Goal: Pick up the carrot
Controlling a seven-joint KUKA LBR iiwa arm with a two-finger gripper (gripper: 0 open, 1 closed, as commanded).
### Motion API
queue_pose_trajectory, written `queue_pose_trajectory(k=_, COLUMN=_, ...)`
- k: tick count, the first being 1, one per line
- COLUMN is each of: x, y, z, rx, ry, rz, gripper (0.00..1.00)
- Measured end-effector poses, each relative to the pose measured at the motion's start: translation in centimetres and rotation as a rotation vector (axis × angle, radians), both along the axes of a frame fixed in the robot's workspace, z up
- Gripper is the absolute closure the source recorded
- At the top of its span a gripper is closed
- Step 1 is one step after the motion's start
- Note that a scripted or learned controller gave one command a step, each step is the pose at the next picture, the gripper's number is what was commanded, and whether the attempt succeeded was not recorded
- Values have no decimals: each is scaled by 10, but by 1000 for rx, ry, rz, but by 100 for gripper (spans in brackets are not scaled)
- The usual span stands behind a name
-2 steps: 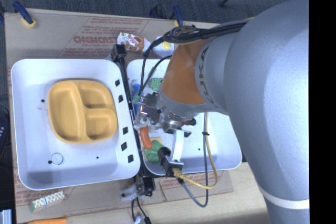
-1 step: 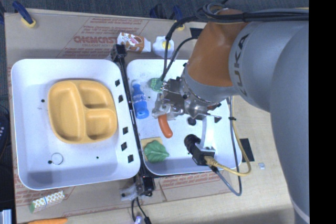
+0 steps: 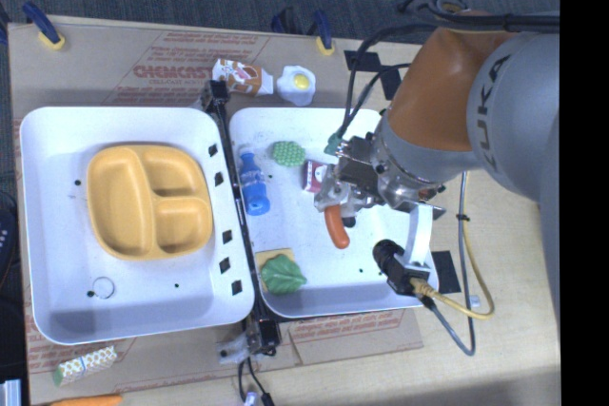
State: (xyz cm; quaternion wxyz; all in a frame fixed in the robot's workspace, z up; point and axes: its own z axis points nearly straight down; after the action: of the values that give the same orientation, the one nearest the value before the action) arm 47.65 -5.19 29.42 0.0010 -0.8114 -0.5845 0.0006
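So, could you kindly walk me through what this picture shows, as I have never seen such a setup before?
This is a single picture from a fixed camera above a bench, looking down at a slant. The big grey and orange shape on the right is a robot arm, and its gripper is the grasping part at its end. Two shallow white bins sit side by side. The left bin holds a yellow divided tray. The right bin holds a blue bottle, a green knobbly item, a green leafy item and the orange carrot. The gripper is right at the carrot's upper end, but I cannot tell from this angle whether it is actually gripping it.
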Motion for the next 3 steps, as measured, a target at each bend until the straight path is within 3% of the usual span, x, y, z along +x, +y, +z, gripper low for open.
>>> queue_pose_trajectory(k=1, x=-1, y=7, z=-74, rx=1, ry=4, rz=67, gripper=100)
queue_pose_trajectory(k=2, x=29, y=54, z=-42, rx=1, ry=1, rz=104, gripper=100)
queue_pose_trajectory(k=3, x=0, y=13, z=-7, rx=0, ry=1, rz=62, gripper=100)
